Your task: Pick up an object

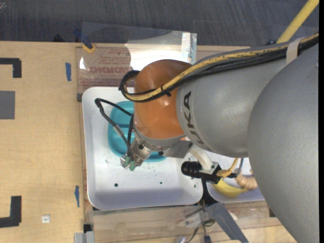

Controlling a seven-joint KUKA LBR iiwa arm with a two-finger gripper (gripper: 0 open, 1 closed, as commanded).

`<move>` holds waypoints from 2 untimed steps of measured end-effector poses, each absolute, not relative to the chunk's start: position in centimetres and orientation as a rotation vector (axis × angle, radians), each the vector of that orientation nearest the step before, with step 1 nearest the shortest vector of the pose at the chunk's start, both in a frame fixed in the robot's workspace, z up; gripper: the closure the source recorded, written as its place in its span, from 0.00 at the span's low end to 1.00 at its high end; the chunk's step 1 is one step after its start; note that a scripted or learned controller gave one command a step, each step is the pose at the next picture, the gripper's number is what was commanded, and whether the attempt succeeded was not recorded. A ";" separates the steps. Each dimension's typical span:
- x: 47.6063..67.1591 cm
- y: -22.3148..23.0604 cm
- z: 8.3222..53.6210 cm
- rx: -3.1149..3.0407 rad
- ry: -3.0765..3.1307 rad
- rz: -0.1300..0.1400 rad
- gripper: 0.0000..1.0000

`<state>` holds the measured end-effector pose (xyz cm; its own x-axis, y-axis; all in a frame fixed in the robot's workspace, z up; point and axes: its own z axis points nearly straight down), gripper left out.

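Teal bowl (117, 130): lies in the left white bin (101, 181), toward its middle, and is largely covered by the arm's orange band (157, 103).
Hand (130, 161): low over the bin floor at the bowl's near rim, greenish tips pointing down; whether it is clenched or released cannot be told, and nothing is visibly between its tips.
Bin floor: white, with a few small dark specks near the hand.
Black cable (109, 116): loops from the wrist across the bowl's left side.
Yellow object (228, 189): at the edge of the right bin, beside a black fitting (195, 170) on the arm.
Arm (253, 110): grey, broad, reaching in from the right, with yellow and black cables along its top.
Bench (38, 146): tan board left of the bins, with black corner marks and blue tape pieces.
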<state>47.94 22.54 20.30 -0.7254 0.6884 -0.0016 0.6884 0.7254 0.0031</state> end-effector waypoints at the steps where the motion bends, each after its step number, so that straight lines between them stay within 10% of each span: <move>1: 48.1 21.3 24.4 0.182 3.129 0.006 1.00; 2: 48.2 21.4 25.5 0.179 3.124 0.010 1.00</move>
